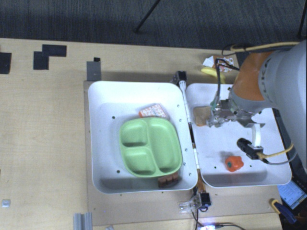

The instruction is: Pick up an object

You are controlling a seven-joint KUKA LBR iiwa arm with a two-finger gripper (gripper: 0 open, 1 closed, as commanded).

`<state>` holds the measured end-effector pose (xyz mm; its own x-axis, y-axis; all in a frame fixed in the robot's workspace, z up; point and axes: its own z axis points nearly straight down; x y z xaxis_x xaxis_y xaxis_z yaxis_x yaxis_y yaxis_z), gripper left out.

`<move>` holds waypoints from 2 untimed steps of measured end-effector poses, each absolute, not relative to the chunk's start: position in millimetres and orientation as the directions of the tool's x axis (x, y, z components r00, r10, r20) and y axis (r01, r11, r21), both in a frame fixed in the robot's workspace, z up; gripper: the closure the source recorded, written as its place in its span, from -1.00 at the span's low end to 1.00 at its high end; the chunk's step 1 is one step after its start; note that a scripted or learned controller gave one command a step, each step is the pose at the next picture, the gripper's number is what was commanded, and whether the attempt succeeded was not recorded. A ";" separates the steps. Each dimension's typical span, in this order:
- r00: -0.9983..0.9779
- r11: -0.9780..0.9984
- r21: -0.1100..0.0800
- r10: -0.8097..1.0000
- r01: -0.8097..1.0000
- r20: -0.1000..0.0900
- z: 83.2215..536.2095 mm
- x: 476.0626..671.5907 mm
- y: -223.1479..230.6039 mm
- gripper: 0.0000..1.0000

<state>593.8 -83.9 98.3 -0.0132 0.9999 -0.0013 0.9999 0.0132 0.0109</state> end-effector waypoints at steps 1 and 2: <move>-0.007 0.007 0.007 1.000 1.000 -0.002 161.4 659.1 -129.7 1.00; -0.007 0.007 0.003 1.000 1.000 -0.001 160.2 658.6 -129.0 -1.00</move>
